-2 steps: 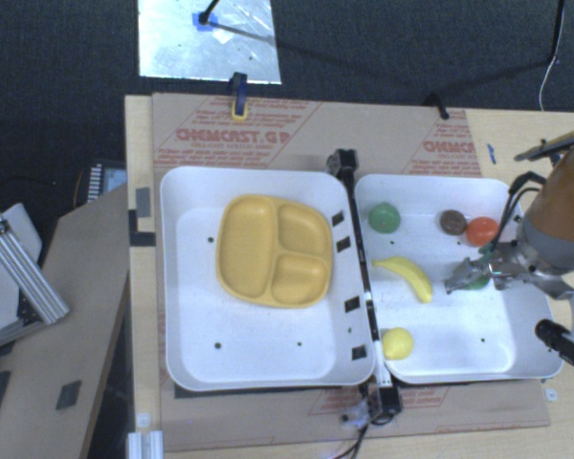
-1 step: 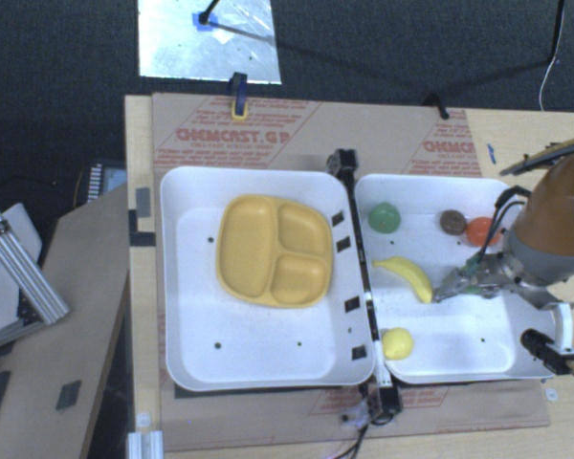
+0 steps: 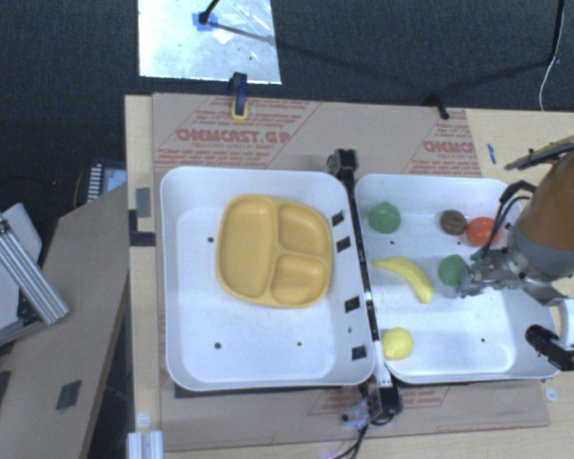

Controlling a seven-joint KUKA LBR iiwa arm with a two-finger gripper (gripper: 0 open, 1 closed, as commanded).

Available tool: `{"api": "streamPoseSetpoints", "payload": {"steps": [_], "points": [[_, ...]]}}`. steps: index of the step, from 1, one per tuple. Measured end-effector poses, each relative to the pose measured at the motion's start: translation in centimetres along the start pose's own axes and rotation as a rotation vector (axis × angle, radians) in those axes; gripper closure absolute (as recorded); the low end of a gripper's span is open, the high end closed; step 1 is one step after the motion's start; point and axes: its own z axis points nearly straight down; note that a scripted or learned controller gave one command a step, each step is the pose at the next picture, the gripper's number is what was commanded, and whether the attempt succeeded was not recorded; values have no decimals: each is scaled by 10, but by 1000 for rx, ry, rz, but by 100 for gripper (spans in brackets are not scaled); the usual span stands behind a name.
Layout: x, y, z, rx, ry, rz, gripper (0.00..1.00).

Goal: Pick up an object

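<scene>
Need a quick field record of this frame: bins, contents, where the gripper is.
left bin: yellow three-compartment plastic plate
right bin: yellow banana, two green balls, brown round object, orange-red ball, yellow lemon-like ball
gripper: low in right bin, beside the nearer green ball
grip state: cannot tell
bench: cardboard sheet under both bins

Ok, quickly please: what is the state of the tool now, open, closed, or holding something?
Tool: it cannot be told; it is low in the right white bin, beside the small round green object.
</scene>
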Motion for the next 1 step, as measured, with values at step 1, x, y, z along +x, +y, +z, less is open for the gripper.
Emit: {"api": "streamPoseSetpoints", "payload": {"steps": [1], "points": [[-5,9,-59,-3,-1,-5,100]]}}
